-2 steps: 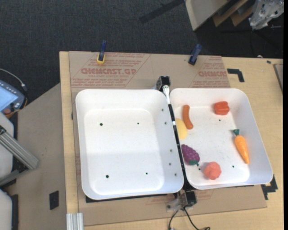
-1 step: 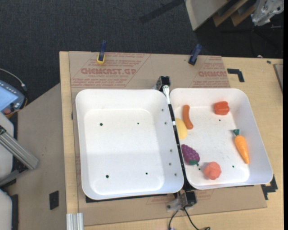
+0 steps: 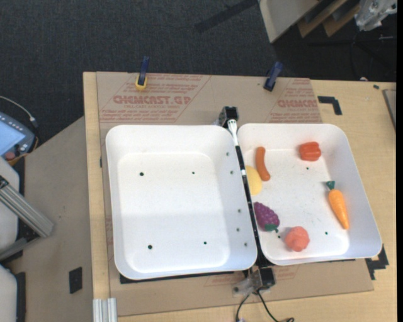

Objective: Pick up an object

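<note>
Where carpet darkens, cardboard-topped bench (image 3: 208,94)

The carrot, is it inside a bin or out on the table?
Inside. The carrot lies flat on the floor of the right bin, near its right wall, green top pointing away from the camera, touching none of the other toy foods.

A small piece of the robot's arm (image 3: 378,14) shows at the upper right corner, cut off by the top edge. It is pale grey to white with a faint metallic sheen, angular in outline, with a few darker seams or recesses. It is too blurred to make out screws, cables or markings.
</note>
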`<state>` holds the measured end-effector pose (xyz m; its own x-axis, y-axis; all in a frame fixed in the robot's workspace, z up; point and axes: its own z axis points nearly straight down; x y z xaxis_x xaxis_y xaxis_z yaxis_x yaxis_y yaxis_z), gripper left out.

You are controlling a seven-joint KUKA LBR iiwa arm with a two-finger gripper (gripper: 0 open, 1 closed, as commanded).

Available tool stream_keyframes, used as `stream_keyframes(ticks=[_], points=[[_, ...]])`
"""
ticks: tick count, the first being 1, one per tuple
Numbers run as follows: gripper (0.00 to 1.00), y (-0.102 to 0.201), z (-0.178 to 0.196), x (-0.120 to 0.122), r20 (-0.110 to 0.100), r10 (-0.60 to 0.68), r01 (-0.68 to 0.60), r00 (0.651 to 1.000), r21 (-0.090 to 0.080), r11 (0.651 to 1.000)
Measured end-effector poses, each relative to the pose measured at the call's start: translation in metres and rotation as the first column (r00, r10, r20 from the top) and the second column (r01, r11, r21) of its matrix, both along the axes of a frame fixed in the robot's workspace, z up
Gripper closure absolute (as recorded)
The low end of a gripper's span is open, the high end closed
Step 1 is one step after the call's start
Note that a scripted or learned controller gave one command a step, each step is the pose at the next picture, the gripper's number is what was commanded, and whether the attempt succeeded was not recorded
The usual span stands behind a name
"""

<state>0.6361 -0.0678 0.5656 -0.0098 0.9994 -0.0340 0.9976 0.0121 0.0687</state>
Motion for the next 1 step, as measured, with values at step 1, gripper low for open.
stream_keyframes(ticks=[1], points=[[1.00, 0.0004, 0.0111, 0.0005, 0.005, 0.001, -0.001, 1.000, -0.002, 1.000]])
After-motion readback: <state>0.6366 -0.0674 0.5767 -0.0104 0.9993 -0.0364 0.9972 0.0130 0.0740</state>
